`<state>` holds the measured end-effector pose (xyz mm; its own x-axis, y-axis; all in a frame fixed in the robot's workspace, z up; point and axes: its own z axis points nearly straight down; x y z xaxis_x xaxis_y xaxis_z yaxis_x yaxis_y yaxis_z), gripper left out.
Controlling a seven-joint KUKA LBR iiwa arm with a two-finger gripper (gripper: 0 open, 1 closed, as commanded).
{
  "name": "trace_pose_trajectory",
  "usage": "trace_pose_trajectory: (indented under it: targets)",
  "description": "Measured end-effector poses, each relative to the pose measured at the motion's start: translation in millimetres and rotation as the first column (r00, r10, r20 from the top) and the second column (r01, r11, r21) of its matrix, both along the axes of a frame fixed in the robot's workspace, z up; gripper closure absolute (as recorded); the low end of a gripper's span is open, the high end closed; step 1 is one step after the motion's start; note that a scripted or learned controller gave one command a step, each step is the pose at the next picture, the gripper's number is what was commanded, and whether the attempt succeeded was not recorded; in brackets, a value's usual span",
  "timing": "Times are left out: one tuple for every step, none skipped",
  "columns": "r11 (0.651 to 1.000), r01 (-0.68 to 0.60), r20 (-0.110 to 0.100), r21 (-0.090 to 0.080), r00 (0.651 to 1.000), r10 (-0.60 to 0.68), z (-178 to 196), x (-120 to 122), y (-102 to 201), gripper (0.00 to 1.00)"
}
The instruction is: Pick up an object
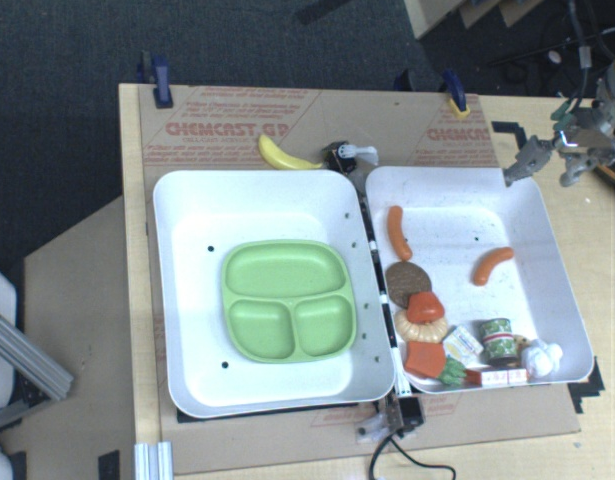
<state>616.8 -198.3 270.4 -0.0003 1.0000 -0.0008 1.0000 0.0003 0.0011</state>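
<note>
The right bin [532, 228] holds the objects. An orange-red sausage [398, 231] lies near its left wall, and a second sausage [492, 265] lies toward the middle right. A brown round patty [408, 281], a red tomato piece [425, 308] and an orange wedge [423, 358] are stacked along the left side. A small green-labelled can [498, 338] and a white bottle [543, 356] lie at the front. My gripper [545, 168] hovers over the bin's far right corner. It is open, with nothing between its fingers [518, 164], and stands well apart from every object.
The left bin [187, 268] holds a green divided plate [287, 300]. A yellow banana [285, 157] and a small black-and-white item [347, 154] lie on the bench behind the bins. Clamps [162, 78] stand at the board's far edge.
</note>
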Motion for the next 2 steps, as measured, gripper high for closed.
trace_pose_trajectory:
  targets:
    - [1.0, 0.003, -0.012, 0.004, 1.0, -0.003, -110.7, -21.5, -26.6, 0.0]
    - [1.0, 0.0, -0.009, 0.005, 1.0, 0.0, -190.0, -45.5, 7.1, 0.0]
